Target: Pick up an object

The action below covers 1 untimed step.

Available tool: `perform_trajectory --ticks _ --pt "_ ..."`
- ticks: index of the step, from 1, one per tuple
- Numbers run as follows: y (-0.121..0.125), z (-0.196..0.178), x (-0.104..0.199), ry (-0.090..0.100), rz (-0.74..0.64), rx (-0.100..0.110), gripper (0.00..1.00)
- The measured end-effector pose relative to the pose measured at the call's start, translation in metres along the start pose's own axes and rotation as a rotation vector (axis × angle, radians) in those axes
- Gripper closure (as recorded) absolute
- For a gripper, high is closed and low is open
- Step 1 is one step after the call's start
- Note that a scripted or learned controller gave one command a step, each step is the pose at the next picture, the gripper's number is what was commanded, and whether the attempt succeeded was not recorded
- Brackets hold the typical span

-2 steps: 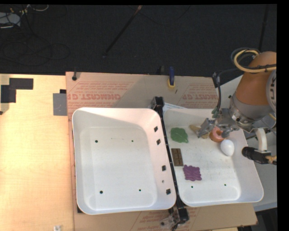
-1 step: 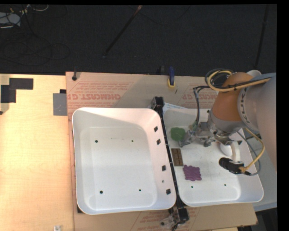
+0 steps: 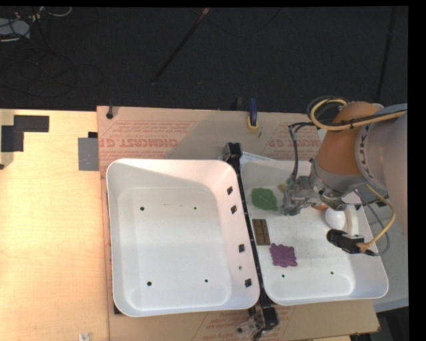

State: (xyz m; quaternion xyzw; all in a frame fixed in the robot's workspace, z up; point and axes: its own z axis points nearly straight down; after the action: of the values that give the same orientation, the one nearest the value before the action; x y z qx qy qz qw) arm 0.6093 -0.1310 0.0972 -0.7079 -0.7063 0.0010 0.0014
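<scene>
Well, from my remote seat I saw the arm reaching into the right bin, its gripper low, just right of the green object. I couldn't tell its state. Nearer the camera than the green object lay a purple object; between them, by the bin's left wall, a small brown block. The left bin sat alongside.

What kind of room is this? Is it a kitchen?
Probably a robot lab, not a kitchen. A robot arm with a claw reaches over two white bins on a bench, and cables trail across the dark floor.
</scene>
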Motion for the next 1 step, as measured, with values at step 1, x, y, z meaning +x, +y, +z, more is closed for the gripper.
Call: perform_trajectory --ticks 1 --pt "-0.0556 -0.0944 0.0967 0.003 -0.009 -0.002 1.0"
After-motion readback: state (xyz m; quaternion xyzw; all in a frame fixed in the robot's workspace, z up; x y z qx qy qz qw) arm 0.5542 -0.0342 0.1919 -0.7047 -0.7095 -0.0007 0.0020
